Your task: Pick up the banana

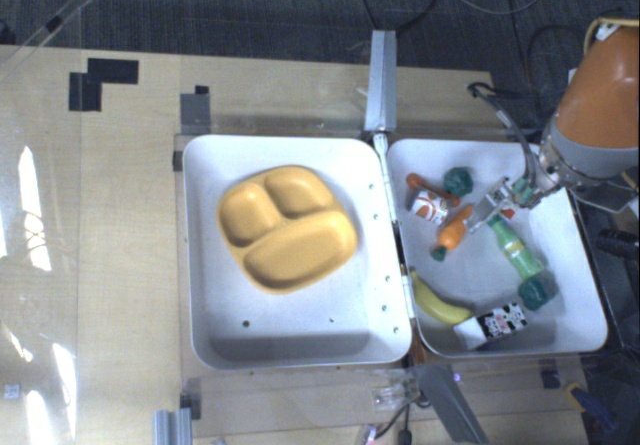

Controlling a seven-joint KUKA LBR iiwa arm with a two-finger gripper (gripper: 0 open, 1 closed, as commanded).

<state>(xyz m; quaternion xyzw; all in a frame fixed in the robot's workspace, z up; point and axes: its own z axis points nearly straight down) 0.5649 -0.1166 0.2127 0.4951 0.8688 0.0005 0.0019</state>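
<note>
The wood-toned tabletop (110, 233) carries two shallow white bins of smooth moulded plastic with rounded corners. The left bin (210, 333) holds one item, a glossy yellow compartment plate (288, 226) with three soft-edged wells. The right bin (575, 328) is crowded. The banana (440, 303), a curved, smooth yellow piece, lies at the bin's lower left, close against the wall shared with the left bin. Just beside its lower end sits a small box (497, 323) with a black-and-white print. Higher up lie a red-and-white can (428, 205), an orange carrot (452, 233), a dark green lump (459, 180), and a translucent green bottle (520, 263) with a dark cap. The tool (505, 203) hangs over the upper middle of this bin, near the carrot and bottle and well apart from the banana; whether it is spread or closed cannot be told, and nothing is seen gripped. Risks, in my judgement: a descent from the present position would meet the carrot or bottle; at the banana, the adjacent wall and box leave little clearance, and the smooth curved skin may slip.
</note>
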